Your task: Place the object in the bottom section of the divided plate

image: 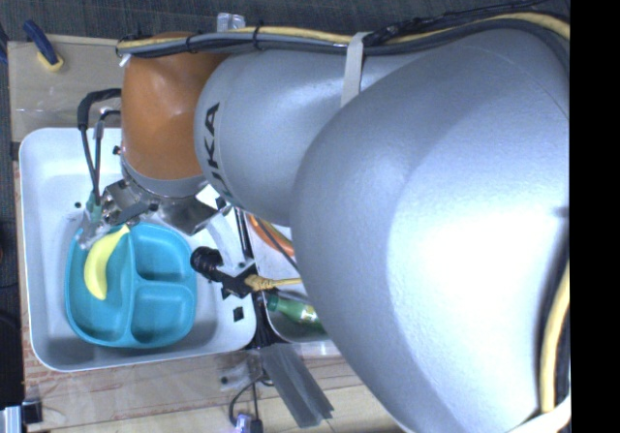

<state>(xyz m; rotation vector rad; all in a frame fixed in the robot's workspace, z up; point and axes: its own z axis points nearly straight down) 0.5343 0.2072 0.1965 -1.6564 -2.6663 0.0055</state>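
A blue divided plate (pixel 136 291) lies in the left white bin (pixel 39 179). A yellow banana-shaped object (pixel 101 262) rests in the plate's left section, its upper end pointing toward the gripper. My gripper (pixel 102 213) hangs just above the plate's upper left rim, right over that end of the yellow object. The grey arm with its orange band (pixel 160 121) reaches in from the right and hides most of the bench.
Under the arm, a green object (pixel 295 313) and an orange item (pixel 273 233) show in the right bin. A blue and yellow tool (pixel 44 46) lies on the bench at top left. A grey metal bracket (pixel 295 385) sits at the bench's front edge.
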